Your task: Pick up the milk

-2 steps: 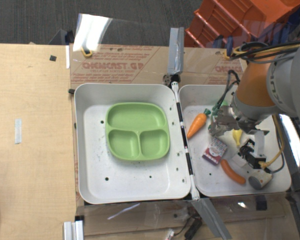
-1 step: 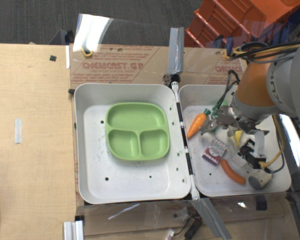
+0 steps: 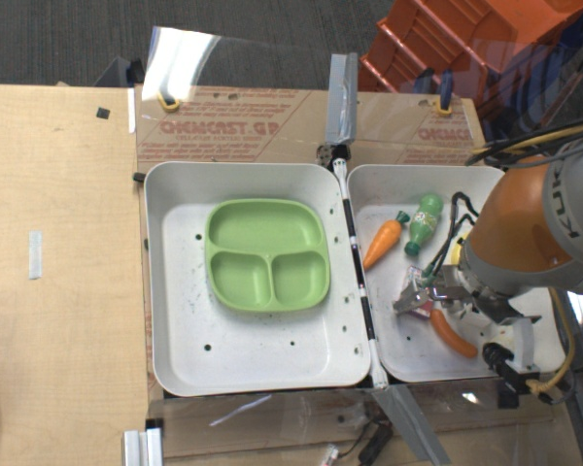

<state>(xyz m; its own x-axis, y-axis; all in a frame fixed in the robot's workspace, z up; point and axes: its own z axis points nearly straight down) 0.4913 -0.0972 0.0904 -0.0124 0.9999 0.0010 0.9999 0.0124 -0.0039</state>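
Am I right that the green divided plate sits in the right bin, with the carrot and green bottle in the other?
Not quite: the camera view shows the green divided plate in the left bin; the carrot and green bottle lie in the right bin.

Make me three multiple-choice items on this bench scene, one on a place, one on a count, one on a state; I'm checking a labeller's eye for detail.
1. Where does the green plate lie?
A. in the left bin
B. in the right bin
C. on the cardboard behind the bins

2. How many compartments does the plate have?
A. two
B. three
C. four

3. How does the carrot lie?
A. standing on its tip
B. flat on the bin floor, beside the green bottle
C. on the plate

Answers:
1 A, the plate sits mid-floor in the left bin.
2 B, one wide section and two smaller ones.
3 B, it lies flat, left of the bottle.
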